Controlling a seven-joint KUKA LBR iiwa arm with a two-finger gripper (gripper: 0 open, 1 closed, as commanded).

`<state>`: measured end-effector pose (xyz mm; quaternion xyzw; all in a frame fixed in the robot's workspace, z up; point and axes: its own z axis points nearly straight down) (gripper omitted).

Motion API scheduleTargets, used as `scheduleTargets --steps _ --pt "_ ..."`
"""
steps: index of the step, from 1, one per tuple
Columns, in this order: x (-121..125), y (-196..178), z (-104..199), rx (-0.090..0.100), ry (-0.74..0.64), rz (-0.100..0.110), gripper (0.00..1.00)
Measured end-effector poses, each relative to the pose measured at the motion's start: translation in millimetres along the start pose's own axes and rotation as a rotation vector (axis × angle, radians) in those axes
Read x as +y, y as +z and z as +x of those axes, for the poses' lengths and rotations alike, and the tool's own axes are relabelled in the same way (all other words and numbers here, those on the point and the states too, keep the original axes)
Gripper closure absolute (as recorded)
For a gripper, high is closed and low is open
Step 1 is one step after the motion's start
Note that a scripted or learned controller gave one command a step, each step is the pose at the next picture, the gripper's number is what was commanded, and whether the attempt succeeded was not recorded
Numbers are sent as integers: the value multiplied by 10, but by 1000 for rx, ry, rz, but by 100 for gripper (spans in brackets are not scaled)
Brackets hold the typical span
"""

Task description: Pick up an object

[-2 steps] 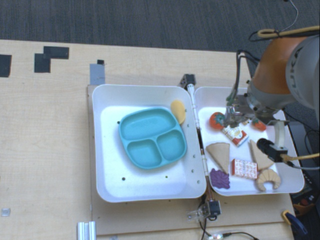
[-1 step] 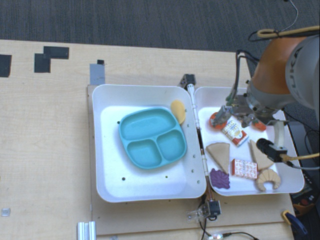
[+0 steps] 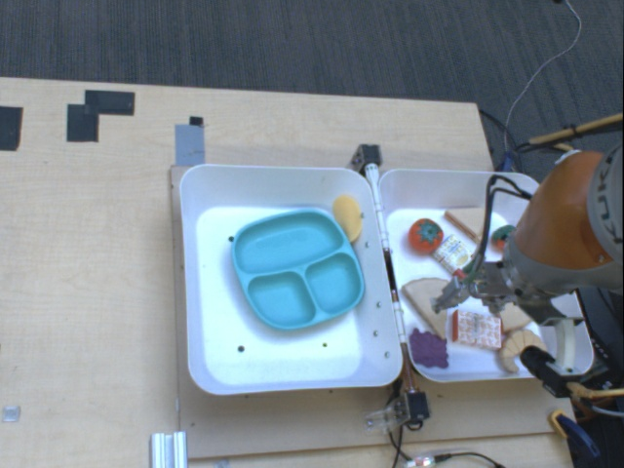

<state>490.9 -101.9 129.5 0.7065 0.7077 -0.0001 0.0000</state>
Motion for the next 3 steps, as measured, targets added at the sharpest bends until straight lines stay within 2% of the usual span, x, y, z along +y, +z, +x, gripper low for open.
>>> scheduleTargets --steps 1,2,3 --pt "1 394 101 -10 4 -18 0" --pt "36 265 91 -14 4 -29 100" --pt "1225 -564 558 1 -5 -6 100"
